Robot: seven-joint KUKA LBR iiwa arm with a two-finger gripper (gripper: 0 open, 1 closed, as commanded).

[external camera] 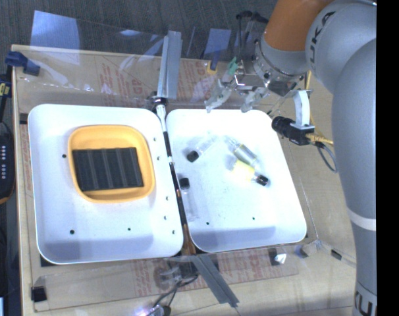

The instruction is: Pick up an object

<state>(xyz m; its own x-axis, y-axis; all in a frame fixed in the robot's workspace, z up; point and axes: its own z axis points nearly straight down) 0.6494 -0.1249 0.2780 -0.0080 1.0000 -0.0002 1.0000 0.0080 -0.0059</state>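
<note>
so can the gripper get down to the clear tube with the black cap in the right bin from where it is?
Probably yes. The gripper hangs over the right bin's far rim, and the clear tube lies in the open on the bin floor, apart from the small black piece, nothing above it.

Three small clear plastic objects lie in the right bin (278, 222). A clear tube with a black cap (198, 147) lies near the upper middle. A clear tube with a yellowish middle and black tip (247, 162) lies slantwise beside it. A third slim clear piece with a black end (187, 195) lies along the left wall.
</note>
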